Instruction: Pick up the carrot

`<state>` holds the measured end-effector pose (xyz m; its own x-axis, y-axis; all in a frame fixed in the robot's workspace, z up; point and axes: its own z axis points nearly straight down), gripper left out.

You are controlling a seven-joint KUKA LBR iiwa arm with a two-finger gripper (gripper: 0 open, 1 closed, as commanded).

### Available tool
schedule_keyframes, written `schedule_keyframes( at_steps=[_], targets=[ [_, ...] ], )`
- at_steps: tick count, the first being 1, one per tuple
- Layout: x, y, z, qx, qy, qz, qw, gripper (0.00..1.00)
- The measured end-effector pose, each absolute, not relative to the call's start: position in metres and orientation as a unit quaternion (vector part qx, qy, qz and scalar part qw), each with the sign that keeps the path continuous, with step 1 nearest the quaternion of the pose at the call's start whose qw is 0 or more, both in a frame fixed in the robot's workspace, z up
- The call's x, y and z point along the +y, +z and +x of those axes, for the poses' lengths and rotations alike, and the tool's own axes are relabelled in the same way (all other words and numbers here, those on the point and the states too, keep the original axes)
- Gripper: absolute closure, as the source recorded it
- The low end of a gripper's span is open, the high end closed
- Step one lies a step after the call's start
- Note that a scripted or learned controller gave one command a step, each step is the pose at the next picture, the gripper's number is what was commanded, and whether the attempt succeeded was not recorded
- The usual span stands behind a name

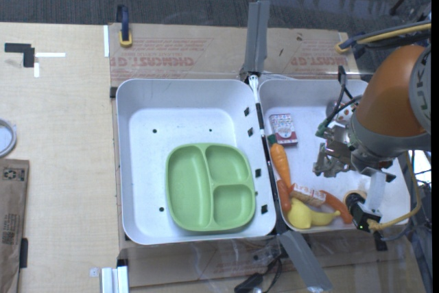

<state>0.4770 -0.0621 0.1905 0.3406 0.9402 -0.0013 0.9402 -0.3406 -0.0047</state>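
Note:
The carrot (280,160) is a long orange root lying along the left wall of the right bin (305,88), its tip pointing toward the far side. A smaller orange piece (283,195) lies just below it. My gripper (332,162) hangs over the middle of the right bin, well to the right of the carrot and apart from it. Nothing shows between its fingers.
The left bin (137,147) holds a green three-part plate (209,186). In the right bin lie a small red-and-white box (283,129), a packet (308,194), a yellow fruit (305,216) and another orange item (336,203) near the front wall.

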Motion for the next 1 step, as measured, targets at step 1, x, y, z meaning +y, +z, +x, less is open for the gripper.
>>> schedule_keyframes(
  at_steps=[1],
  targets=[
    [0.0177,0.1907,0.4840,-0.606,0.0016,-0.795,0.001,1.00]
  ],
)
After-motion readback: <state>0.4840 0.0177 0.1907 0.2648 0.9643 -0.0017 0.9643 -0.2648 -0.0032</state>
